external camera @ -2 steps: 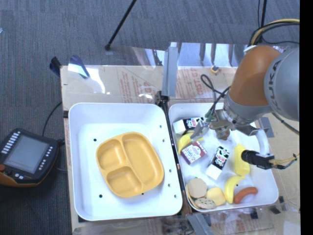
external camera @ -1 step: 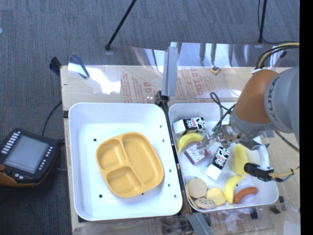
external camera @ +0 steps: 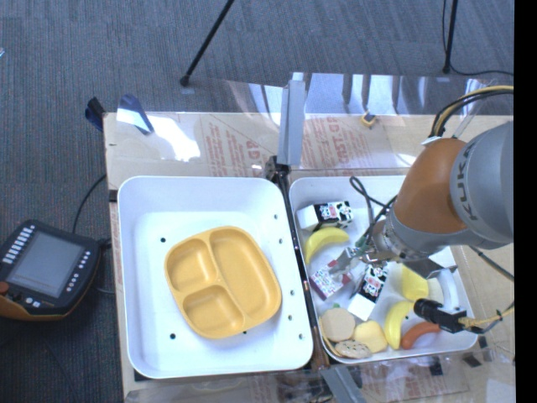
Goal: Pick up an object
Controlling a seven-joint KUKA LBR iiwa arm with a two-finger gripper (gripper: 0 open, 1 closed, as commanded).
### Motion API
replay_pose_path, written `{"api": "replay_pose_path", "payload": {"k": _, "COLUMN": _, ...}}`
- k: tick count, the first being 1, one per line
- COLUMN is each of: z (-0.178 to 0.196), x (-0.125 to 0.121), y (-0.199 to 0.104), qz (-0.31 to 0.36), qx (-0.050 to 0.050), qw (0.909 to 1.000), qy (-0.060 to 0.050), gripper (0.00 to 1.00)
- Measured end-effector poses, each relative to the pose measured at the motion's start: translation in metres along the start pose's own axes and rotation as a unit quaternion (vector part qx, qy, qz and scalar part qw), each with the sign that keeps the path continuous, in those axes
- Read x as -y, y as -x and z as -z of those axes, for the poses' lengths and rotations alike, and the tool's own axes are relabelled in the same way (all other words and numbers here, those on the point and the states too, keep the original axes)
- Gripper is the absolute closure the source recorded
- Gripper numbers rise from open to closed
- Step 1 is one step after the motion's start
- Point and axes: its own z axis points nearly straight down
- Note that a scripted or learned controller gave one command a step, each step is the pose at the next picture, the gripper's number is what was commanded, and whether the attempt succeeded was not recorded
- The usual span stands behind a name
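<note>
Reaching in from the right, the end effector (external camera: 357,254) is hanging low over the right bin (external camera: 386,185), though whether it is gripping anything I cannot tell. Off the desk's (external camera: 243,141) left edge a handheld screen unit (external camera: 42,267) is lying, and the left bin (external camera: 143,217) is holding a yellow divided plate (external camera: 222,281). Crowding the gripper are a cow-print carton (external camera: 329,214), a banana (external camera: 325,240), a red packet (external camera: 329,280), cookies (external camera: 340,324) and a sausage (external camera: 417,335).

The bench (external camera: 210,145) is bearing two bins; the right bin (external camera: 379,183) is lying under the gripper (external camera: 359,254); the left bin (external camera: 143,217) is sitting well apart.
</note>
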Motion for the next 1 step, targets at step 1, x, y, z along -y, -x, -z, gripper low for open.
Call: {"api": "replay_pose_path", "payload": {"k": 1, "z": -0.0003, "x": -0.0069, "y": -0.0196, "qz": -0.186, "qx": 0.001, "qw": 0.9826, "qy": 0.000, "gripper": 0.00}}
